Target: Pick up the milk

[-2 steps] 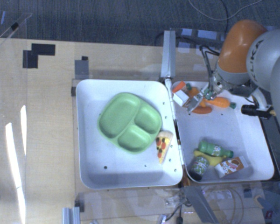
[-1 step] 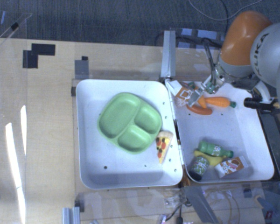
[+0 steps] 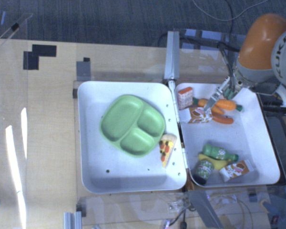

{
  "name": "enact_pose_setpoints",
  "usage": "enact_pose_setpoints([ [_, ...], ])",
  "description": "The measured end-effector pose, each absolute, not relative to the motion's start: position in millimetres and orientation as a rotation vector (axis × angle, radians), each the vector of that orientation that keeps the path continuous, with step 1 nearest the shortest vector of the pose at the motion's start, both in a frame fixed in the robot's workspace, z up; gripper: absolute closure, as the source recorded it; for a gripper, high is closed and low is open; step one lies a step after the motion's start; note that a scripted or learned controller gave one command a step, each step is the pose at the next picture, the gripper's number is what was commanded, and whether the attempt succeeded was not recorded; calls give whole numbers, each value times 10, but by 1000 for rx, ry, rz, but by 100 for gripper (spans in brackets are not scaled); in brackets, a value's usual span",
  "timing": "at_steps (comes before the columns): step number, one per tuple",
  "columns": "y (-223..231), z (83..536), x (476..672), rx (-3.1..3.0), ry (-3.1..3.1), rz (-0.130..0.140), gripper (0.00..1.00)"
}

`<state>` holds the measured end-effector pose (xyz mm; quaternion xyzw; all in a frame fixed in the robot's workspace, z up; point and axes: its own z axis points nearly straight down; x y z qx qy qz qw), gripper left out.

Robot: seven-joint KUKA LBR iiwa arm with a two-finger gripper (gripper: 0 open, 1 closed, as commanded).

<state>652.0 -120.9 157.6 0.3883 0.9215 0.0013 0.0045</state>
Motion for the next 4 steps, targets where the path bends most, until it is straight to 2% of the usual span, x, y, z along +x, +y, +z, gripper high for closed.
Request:
enact_pose_setpoints([
  [1,-995,1186,6578,1281,2828,18,0],
  [2,-953,1126,6521,1092,2882,28,0],
  [3,-523,1877,6411,1348,2828,7,0],
  [4,-929,1133,6362,1323,2819,20,0],
])
